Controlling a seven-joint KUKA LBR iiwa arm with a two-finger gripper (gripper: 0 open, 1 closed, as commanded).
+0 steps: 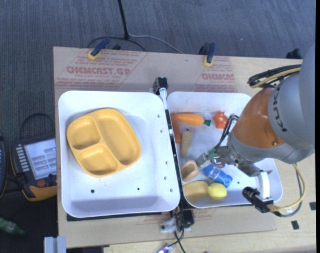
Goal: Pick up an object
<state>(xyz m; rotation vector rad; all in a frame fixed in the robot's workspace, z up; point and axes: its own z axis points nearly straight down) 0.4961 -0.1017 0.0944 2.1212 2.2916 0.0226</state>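
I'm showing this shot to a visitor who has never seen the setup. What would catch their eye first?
Most striking is the big yellow divided plate, alone in the left bin. Next comes the grey arm with its orange band, reaching in from the right over the right bin. Its hand is low among small toys there: a carrot, a blue item and a lemon.

Even overhead light, soft shadows, slightly soft focus, perhaps mild glare
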